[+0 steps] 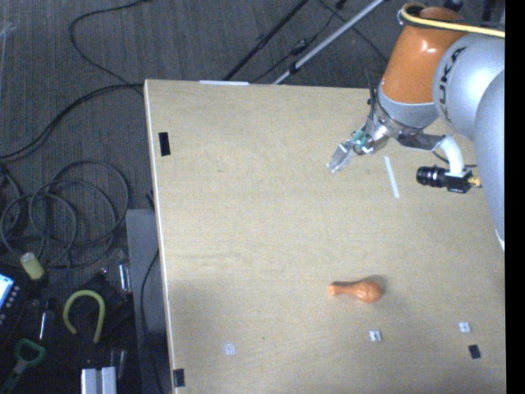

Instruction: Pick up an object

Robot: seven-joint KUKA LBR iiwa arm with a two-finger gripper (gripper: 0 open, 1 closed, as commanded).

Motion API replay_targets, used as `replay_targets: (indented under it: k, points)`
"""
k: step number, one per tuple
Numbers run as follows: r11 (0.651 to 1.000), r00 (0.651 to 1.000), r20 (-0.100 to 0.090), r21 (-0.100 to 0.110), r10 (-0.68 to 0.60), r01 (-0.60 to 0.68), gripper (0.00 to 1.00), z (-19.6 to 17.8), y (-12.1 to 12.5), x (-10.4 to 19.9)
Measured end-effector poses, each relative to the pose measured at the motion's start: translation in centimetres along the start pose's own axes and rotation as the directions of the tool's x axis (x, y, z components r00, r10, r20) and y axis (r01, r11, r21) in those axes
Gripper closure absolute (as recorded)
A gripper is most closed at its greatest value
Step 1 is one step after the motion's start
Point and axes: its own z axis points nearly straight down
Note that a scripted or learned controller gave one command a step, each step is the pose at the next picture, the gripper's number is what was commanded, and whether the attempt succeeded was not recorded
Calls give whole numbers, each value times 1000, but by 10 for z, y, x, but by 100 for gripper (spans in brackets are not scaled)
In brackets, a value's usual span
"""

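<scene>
Fingers [340,160] of gripper [343,159]: state cannot be told; orange toy [358,290] well below them, easily missed if descent is misaligned

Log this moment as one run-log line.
arm: reaching in from right | claw: above board, nothing seen between fingers | orange object: lying on board, apart from claw | pick: not yet done

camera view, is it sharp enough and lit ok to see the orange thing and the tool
Camera view: soft and slightly grainy overall, with even lighting and no strong glare on the tan board. The orange object is clear in outline and casts a faint shadow. The tool is small and blurry, so its fine detail is lost.
</scene>
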Motion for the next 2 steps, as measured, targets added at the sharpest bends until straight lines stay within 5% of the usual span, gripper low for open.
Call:
replay_targets:
  k: [1,2]
  points:
    - [1000,1000,-1,1,9,-9,100,-15,36,61]
    - [909,909,3,3,417,-417,100,-42,12,22]
